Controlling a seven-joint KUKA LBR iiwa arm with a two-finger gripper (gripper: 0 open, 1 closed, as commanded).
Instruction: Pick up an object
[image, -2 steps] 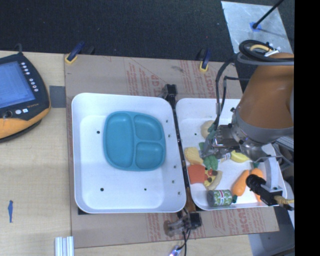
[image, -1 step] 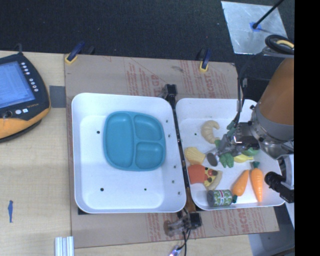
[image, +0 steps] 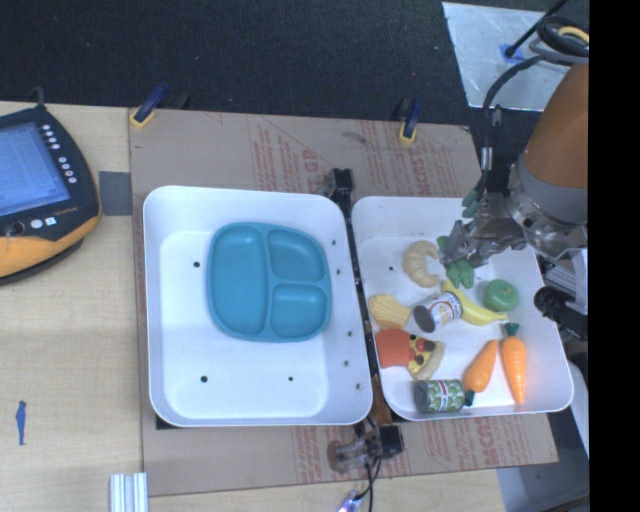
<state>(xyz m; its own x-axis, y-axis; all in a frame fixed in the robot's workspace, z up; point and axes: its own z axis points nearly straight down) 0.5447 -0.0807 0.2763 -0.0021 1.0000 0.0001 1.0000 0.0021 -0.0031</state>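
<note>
Gripper (image: 462, 255) is positioned low over the upper middle of the right bin (image: 388, 215), the grey wrist and orange band of the arm (image: 560, 130) rising behind it to the right. Its dark fingers point down and to the left. A small green piece sits at the fingertips, but whether it is gripped, and how far apart the fingers are, cannot be told from this angle.

Just left of the fingertips lies a toy croissant (image: 421, 261), pale tan and curved. Directly below the gripper lies a small bottle with a dark cap (image: 437, 313), resting against a yellow banana (image: 478, 309). Just right of the banana, below and to the right of the gripper, sits a green apple (image: 501, 294).

Further below and left lies a yellow corn-like toy (image: 389, 309), and beneath it a red and orange toy (image: 404, 349). Near the bottom edge of the bin lies a green-labelled can (image: 440, 396) on its side. Right of the can two carrots lie apart, the smaller (image: 480, 367) tilted, the larger (image: 513, 368) nearly upright in view.

Well to the left of the gripper, the left bin (image: 175, 300) holds a teal divided plate (image: 268, 281). At the far left a tablet-like pendant with an orange rim (image: 35, 195) lies on the bench (image: 60, 350).
</note>
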